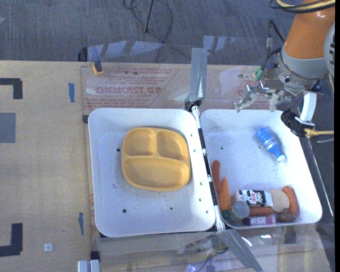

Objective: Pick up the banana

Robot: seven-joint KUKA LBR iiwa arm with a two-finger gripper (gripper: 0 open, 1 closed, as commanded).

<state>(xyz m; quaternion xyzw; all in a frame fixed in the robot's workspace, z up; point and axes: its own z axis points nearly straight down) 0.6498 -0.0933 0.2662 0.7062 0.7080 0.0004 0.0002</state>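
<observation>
Gripper (257,101), jaws apart and empty, hung over right bin's (314,183) far rim; clutter (260,204) lay along its near edge, banana indistinguishable there

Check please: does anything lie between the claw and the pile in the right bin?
Yes. The blue bottle lies on the right bin floor between the claw and the pile at the near edge. I cannot tell a banana there.

floor (64,26): grey carpet | bench (42,159): pale wood, blue tape marks | cables (154,16): black, on floor
</observation>
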